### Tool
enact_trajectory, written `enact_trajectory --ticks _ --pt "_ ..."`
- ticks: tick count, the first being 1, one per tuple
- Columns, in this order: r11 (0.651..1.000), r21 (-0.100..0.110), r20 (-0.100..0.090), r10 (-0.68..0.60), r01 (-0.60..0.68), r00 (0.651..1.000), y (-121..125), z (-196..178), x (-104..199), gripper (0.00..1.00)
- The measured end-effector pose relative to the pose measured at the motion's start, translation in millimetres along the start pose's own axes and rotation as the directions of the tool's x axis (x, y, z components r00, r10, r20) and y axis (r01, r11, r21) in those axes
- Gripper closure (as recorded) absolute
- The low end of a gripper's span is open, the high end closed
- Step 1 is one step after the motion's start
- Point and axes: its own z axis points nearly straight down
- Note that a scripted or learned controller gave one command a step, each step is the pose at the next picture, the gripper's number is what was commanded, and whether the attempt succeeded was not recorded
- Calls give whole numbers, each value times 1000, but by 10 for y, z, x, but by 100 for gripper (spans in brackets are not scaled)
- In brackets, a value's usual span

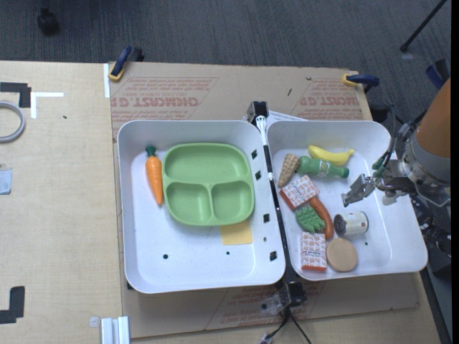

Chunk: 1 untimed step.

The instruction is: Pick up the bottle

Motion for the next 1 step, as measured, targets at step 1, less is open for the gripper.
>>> enact_trajectory --ticks 1 --pt "1000 0 1 0 0 1000 9 -95 -2 100"
